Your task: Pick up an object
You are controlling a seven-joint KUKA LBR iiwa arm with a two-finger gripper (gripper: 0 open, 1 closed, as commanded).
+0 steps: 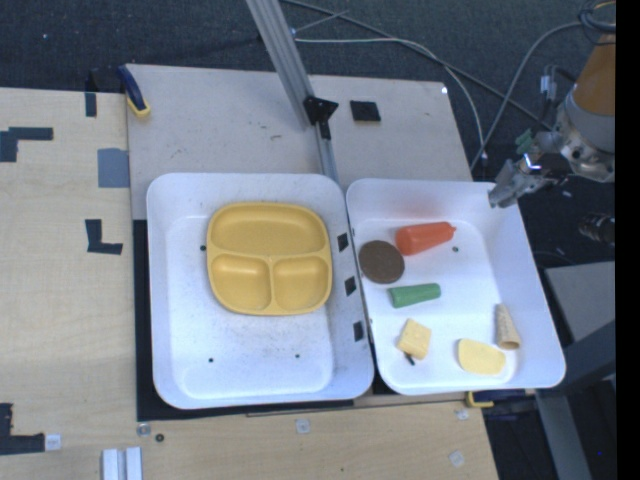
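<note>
Orange carrot lies far in the right bin, nearest my pincer, whose spread I cannot tell. It looks light, stiff, slick plastic; I'd grip across its thick middle.

No text, label, brand, number or sign can be read anywhere on the bench, the bins or the things lying in them.
</note>
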